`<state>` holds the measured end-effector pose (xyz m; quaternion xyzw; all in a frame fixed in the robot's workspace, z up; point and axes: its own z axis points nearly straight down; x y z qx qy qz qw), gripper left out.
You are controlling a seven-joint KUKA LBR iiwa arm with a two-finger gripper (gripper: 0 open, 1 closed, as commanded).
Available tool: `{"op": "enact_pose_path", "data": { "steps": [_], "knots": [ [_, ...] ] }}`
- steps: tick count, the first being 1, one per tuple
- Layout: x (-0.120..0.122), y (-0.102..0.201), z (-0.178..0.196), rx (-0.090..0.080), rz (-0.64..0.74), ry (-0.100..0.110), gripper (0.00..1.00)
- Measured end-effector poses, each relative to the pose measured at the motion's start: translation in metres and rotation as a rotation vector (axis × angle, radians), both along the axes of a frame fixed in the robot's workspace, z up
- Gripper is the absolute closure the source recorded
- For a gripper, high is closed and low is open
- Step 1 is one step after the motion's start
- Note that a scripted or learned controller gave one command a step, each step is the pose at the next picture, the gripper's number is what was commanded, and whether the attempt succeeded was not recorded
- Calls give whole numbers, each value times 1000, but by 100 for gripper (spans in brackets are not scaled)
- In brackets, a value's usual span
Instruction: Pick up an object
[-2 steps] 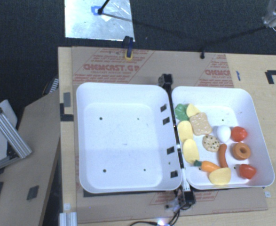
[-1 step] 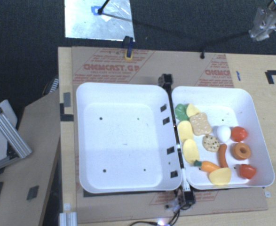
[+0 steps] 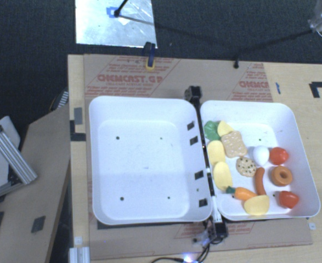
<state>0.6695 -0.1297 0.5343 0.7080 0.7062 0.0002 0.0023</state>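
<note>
Objects, where do they lie, Ben?

Ben: All in the shallow white plastic bin on the view's right point(image 3: 300, 141), crowded toward its left and near sides. They look like smooth, moulded toy food.

Ana: Shapes?

Ben: A square tan cracker with dimples point(image 3: 235, 144) sits beside a glossy white egg point(image 3: 260, 155) and a round red tomato point(image 3: 278, 155). Nearer the camera are a brown ring doughnut point(image 3: 282, 176), a speckled round cookie point(image 3: 246, 166) and a slim orange-red sausage point(image 3: 259, 181). Two pale yellow ovals point(image 3: 216, 151) run along the left wall, with a green rounded lump point(image 3: 211, 129) at the far end and a tapered orange carrot point(image 3: 243, 192) at the near end.

Ana: And the other bin?

Ben: The matching white bin on the view's left point(image 3: 95, 163) has rounded corners and a matte floor with small dark dots. Both rest on a flat brown cardboard sheet with red lettering point(image 3: 128, 75).

Ana: The gripper?

Ben: The pale grey gripper point(image 3: 321, 12) is a blurred shape at the top right corner, over dark carpet point(image 3: 232, 15) and well apart from the toys. It is too smeared to tell how it is set.
</note>
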Motion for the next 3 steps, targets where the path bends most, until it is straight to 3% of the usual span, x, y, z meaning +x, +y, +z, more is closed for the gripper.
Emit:
{"op": "enact_pose_path", "data": {
  "steps": [1, 2, 3],
  "knots": [
    [-39, 31, 2, 4, 8, 0, 100],
    [-7, -6, 0, 0, 1, 1, 100],
    [-51, 26, 2, 4, 9, 1, 100]
  ]
}}
